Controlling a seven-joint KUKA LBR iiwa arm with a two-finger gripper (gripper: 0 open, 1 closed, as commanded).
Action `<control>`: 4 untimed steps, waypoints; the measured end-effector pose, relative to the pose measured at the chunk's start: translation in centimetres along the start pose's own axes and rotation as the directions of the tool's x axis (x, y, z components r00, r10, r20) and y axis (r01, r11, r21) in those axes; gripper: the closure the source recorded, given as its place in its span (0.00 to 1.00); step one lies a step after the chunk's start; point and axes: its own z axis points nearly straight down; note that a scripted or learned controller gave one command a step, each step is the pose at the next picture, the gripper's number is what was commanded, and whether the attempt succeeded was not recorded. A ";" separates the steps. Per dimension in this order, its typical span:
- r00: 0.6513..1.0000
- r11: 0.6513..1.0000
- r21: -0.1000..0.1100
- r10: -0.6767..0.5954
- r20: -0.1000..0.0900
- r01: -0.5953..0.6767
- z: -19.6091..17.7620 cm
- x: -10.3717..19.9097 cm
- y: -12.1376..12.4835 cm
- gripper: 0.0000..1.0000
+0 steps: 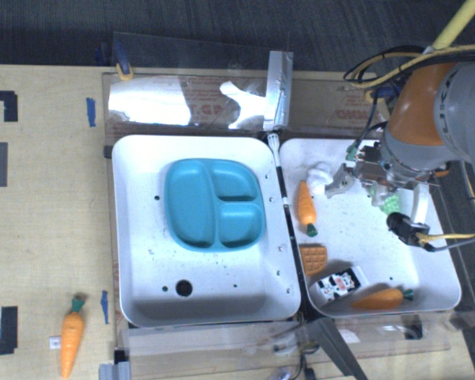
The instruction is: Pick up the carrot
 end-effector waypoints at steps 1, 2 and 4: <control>1.000 1.000 -0.003 -0.001 0.001 0.001 -1.1 0.0 0.1 1.00; 1.000 1.000 -0.002 -0.002 0.001 0.002 -1.0 0.1 0.1 0.00; 0.992 0.992 0.007 -0.123 -0.002 0.123 3.3 1.0 -0.4 0.00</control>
